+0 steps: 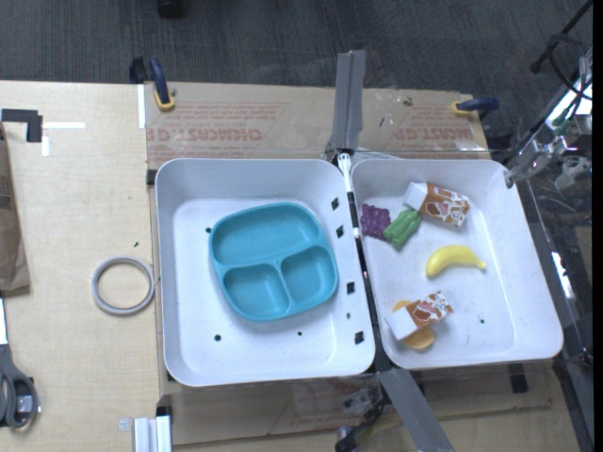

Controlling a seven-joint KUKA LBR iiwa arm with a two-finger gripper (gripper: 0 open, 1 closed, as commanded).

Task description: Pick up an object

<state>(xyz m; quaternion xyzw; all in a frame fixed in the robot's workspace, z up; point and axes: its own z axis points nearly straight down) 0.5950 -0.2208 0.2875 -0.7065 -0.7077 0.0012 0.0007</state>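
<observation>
The right bin [528,252] holds a yellow banana [456,261] near its middle, two small cartons [439,203] [420,315] toward the far and near edges, and purple grapes [375,219] beside a green piece [401,228] by the left wall. A blue divided tray [273,262] fills the left bin [179,281].

You have two white bins [179,347] [528,252] on the bench. The left one carries one blue tray [273,262]. The right one carries two cartons [438,203] [421,315], one banana [455,260], one bunch of grapes [374,219] and one green piece [402,227]. One tape ring [123,284] lies at the bench's left edge.
</observation>
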